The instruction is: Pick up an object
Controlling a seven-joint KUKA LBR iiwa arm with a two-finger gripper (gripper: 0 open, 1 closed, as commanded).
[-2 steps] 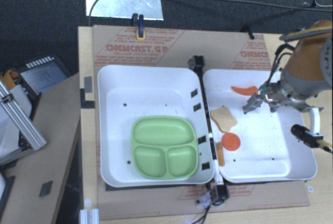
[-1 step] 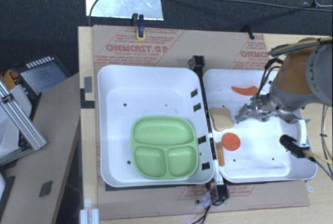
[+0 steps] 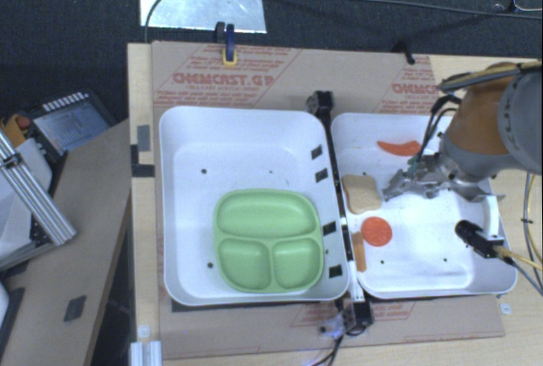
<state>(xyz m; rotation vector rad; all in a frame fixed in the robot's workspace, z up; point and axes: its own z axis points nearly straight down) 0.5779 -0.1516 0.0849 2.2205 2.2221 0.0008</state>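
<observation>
The gripper (image 3: 399, 183) hangs just right of the bread slice (image 3: 362, 193); its grip I cannot tell. It may push the slice away.

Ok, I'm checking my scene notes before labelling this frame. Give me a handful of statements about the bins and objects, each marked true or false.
1. The green divided tray lies in the left bin. True.
2. The round orange-red disc lies in the left bin. False: it lies in the right bin.
3. The gripper is over the right bin, beside the tan bread-like piece. True.
4. The green tray has one compartment. False: it has three.
5. An orange carrot-like piece lies near the right bin's far side. True.
</observation>
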